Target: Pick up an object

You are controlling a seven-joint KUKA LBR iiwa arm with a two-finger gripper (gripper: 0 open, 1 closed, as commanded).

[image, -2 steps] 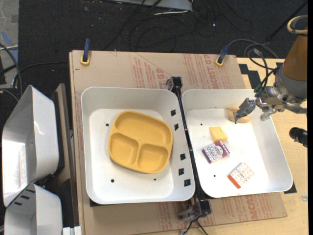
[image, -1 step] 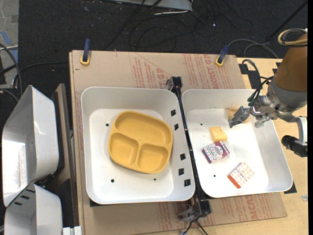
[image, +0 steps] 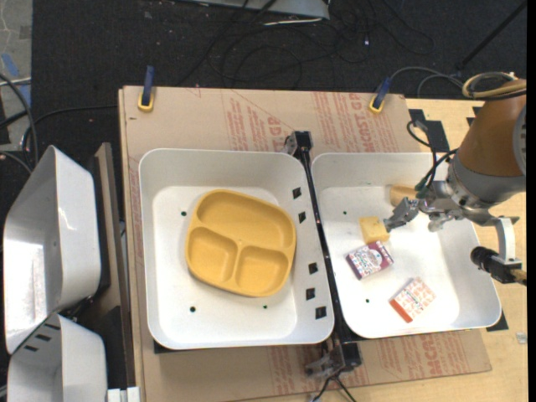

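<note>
**Hand low over the right bin, beside a yellow block**

Here, in the camera view, the table (image: 209,120) carries two shallow white bins side by side. The left bin (image: 167,224) holds a yellow divided plate (image: 240,243), lying flat with its compartments up. The right bin (image: 469,304) holds the loose items: a small yellow block (image: 373,229), a purple packet (image: 369,260), a red-and-white packet (image: 412,299) and a tan piece (image: 402,193) near the far wall.

The arm (image: 494,145) reaches in from the right, orange band above the wrist, and the hand (image: 400,215) sits low over the right bin, slanted toward the bin's middle. Its tip lies just beside the yellow block, on that block's right and far side; whether they touch cannot be told. Whether the hand is spread or clenched cannot be told either, and nothing can be seen gripped in it.

The loose items lie scattered and apart, which leaves room around each for an approach from above; likely that is why they are spread so.

As a judgement, the yellow block is the probable target, being nearest the tip. It rests flat on the bin floor and looks nearly square, so no clear long axis shows. The purple packet, just beside it toward the near wall, has its long axis running left to right, slightly tilted.
</note>
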